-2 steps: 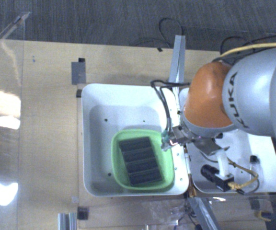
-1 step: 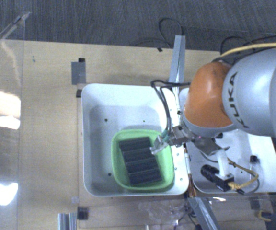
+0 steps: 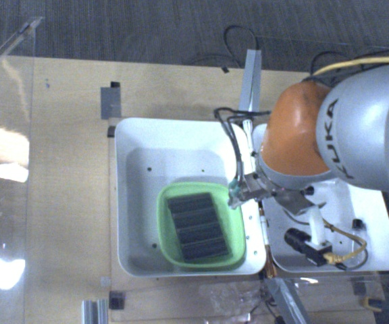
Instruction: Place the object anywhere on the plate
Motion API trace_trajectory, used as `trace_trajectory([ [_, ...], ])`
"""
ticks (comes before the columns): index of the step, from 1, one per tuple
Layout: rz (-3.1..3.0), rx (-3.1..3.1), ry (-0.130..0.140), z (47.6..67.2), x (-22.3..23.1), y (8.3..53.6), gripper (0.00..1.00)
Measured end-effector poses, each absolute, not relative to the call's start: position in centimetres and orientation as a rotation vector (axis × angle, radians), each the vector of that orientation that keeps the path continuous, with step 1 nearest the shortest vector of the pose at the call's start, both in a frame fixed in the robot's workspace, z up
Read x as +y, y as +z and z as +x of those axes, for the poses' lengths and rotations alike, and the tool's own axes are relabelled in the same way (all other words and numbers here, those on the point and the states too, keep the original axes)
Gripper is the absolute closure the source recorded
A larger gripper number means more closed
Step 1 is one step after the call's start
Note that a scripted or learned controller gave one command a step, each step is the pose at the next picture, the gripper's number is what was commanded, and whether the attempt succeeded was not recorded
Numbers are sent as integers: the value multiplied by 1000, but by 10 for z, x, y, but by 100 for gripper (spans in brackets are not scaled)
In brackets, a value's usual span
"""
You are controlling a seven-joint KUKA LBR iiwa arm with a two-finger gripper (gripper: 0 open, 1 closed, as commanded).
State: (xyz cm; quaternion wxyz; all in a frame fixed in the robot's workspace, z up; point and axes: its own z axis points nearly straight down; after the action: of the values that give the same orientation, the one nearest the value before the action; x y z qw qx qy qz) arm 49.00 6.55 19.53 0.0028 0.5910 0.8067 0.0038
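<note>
Green plate [image 3: 169, 238] in left bin [image 3: 140, 154] holds apparently a black ridged object [image 3: 196, 227].

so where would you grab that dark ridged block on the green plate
Grip the block across its short width, fingers on the two long sides, coming straight down from above. It lies flat and slightly slanted on the plate, so turn the gripper to match. The plate's raised rim makes a side approach awkward.

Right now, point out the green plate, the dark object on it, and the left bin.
green plate [image 3: 165, 216]: camera view, left rim.
dark ridged object [image 3: 197, 227]: camera view, its middle.
left bin [image 3: 135, 201]: camera view, bare floor.
</note>
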Motion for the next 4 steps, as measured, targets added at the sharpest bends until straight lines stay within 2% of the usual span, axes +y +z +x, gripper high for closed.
trace_trajectory([
  [1,1853,2530,12,490,65,195,0],
  [2,1845,2537,8,489,61,217,0],
  [3,1838,2537,14,491,61,228,100],
  [4,1839,2537,14,491,61,228,0],
])
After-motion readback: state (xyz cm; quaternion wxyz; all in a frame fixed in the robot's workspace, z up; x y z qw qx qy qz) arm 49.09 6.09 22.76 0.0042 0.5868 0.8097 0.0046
